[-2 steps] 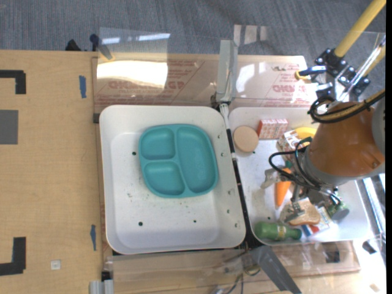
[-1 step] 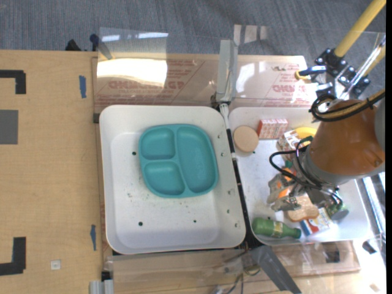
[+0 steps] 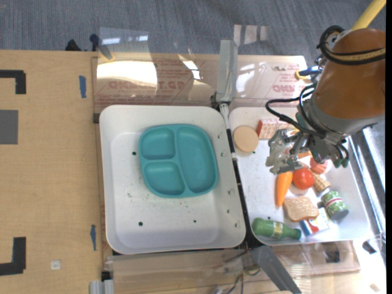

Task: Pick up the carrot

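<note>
**Hovering above the carrot, grasp not yet made**

Reaching in from the right of the camera view, the grey arm hangs its hand (image 3: pixel 283 154) over the right bin (image 3: pixel 257 195), just above the carrot's upper end. Whether the hand is wide or narrow cannot be told from here; its metal parts blur together. Nothing shows between them, so the carrot appears unheld.

The carrot (image 3: pixel 281 187) lies on the bin floor, its thick end toward the hand and its point aimed down the picture. To do this step well, the hand should probably come down over the carrot's thicker half and close across its width rather than along its length, keeping clear of the neighbours.

Those neighbours are crowded. A tomato (image 3: pixel 303 178) sits just beside the carrot on its right, perhaps touching; a slice of bread (image 3: pixel 300 209) lies right below the tomato, near the carrot's tip. A green bottle (image 3: pixel 275 228) lies below the carrot, and a tan round disc (image 3: pixel 246 139) up and to its left. The left bin holds a teal divided plate (image 3: pixel 178 160), well apart from the carrot.
</note>
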Action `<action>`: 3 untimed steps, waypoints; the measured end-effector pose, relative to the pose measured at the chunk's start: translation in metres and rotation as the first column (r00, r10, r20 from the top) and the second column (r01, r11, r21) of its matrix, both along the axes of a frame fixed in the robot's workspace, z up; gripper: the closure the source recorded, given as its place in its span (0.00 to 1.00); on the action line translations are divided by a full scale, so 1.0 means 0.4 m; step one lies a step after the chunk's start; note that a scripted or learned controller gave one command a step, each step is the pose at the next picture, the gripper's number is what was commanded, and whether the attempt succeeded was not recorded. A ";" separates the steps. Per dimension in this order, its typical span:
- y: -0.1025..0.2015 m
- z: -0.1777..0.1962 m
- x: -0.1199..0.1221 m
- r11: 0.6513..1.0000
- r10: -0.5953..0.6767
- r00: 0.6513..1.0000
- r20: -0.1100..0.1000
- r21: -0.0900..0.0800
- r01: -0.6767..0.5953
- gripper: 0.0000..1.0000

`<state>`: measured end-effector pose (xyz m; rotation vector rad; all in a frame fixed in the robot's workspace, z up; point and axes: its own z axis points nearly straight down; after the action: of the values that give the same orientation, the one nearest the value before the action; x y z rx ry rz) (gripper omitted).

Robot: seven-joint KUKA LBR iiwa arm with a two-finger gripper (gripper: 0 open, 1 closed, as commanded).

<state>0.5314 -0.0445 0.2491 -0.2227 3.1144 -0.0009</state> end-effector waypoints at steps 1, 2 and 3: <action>-0.135 -0.397 -0.067 0.996 0.086 0.996 -0.006 -0.002 -0.086 1.00; -0.079 0.046 -0.043 0.978 0.209 0.978 -0.001 -0.006 -0.209 1.00; -0.078 0.062 -0.042 0.978 0.207 0.978 -0.001 -0.003 -0.207 1.00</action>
<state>0.5146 -0.0756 0.2740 -0.5454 3.0750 -0.0033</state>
